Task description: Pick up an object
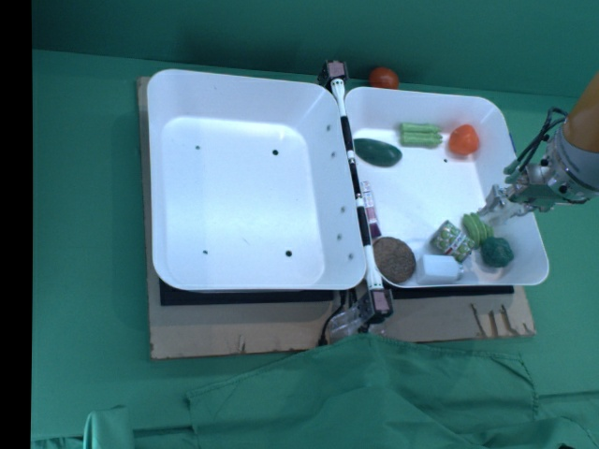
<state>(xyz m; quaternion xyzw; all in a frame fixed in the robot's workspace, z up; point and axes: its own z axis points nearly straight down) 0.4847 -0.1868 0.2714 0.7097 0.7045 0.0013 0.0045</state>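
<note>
The gripper (493, 206) is poised in the right bin (419, 187), nothing seen held, just above a small light-green ridged object (475, 226), judged light, stiff, best pinched across its narrow sides

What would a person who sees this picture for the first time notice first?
Probably the two shallow white bins side by side: the large left bin and the right bin, which holds small coloured items, such as a round orange-red fruit near its far edge. Next comes the gripper, reaching in from the right, close above a small ridged light-green vegetable.
</note>
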